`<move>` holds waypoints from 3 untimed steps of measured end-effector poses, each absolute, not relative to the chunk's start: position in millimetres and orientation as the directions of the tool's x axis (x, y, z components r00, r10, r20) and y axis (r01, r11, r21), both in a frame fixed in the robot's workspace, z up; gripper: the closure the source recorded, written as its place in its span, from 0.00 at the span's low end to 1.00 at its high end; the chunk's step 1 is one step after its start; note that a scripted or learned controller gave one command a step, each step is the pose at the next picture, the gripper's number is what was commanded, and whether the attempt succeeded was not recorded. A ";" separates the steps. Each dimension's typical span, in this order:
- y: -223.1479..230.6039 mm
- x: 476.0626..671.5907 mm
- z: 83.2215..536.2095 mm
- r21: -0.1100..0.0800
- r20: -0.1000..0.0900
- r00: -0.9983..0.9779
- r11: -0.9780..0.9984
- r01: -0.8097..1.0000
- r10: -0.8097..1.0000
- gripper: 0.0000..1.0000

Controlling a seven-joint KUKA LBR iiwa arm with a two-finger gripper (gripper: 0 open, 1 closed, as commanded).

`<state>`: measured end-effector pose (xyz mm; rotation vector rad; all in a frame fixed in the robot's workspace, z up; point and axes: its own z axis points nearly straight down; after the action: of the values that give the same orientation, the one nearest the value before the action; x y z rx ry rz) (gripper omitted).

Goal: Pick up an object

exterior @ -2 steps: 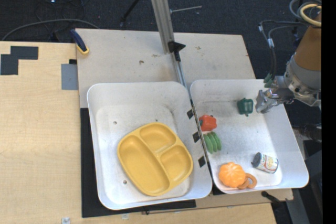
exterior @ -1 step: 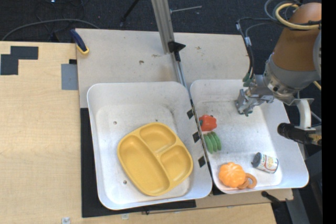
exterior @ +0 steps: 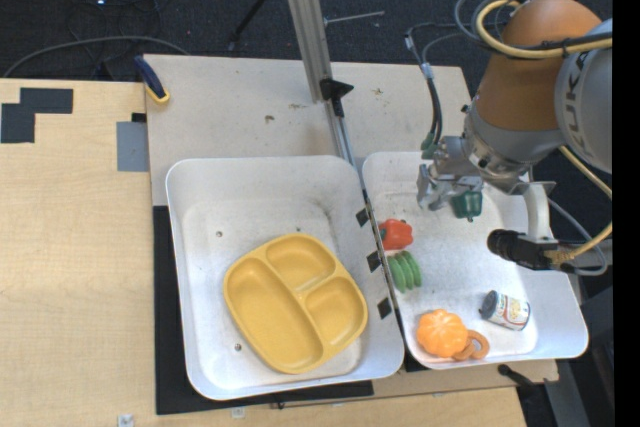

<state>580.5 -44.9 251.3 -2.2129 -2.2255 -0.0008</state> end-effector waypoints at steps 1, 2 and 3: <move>2.8 582.0 242.9 -0.005 0.002 -0.005 0.005 1.000 1.000 1.00; 53.2 594.8 246.5 -0.002 0.002 -0.005 0.006 1.000 1.000 1.00; 103.8 611.9 244.3 -0.002 0.000 -0.004 0.004 1.000 1.000 1.00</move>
<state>611.9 103.8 244.3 -2.2160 -2.2257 0.0021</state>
